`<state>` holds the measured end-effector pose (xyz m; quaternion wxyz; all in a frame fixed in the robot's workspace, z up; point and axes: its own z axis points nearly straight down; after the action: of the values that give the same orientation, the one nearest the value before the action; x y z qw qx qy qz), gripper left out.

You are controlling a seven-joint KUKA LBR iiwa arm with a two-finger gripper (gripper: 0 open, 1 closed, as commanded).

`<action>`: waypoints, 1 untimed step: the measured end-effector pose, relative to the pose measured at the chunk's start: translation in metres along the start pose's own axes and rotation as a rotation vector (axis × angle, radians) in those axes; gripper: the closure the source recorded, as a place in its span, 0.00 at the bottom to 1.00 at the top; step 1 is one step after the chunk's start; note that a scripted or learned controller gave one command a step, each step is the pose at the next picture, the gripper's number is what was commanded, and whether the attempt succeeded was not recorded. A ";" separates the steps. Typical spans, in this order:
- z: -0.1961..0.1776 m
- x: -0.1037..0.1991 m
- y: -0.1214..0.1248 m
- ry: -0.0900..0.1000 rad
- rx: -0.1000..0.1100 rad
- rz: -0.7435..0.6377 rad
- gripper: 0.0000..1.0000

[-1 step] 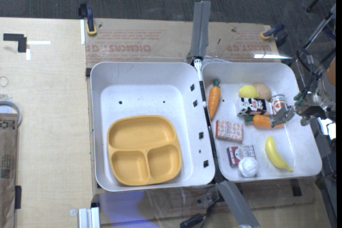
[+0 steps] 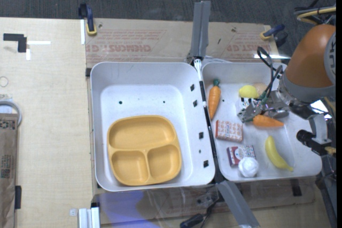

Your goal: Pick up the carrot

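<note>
The carrot (image 2: 214, 100) lay along the nine o'clock wall of the right bin (image 2: 299, 171), green top at twelve. The gripper (image 2: 250, 112) stood apart at the carrot's three o'clock. Its dark parts blurred together, so its state could not be told.

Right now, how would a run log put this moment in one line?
hand: right bin, beside small carrot | large carrot: left wall | nothing lifted

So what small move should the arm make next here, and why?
Probably a short shift left, toward the carrot, which lies along the left wall of the right bin. The gripper sits between the lemon and another orange piece, apart from that carrot.
</note>
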<state>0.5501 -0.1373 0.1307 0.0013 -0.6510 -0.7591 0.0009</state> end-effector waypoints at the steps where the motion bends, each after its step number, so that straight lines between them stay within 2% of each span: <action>1: -0.058 -0.014 0.045 -0.002 -0.003 -0.002 0.00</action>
<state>0.5972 -0.1442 0.1884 -0.0003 -0.6501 -0.7599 0.0005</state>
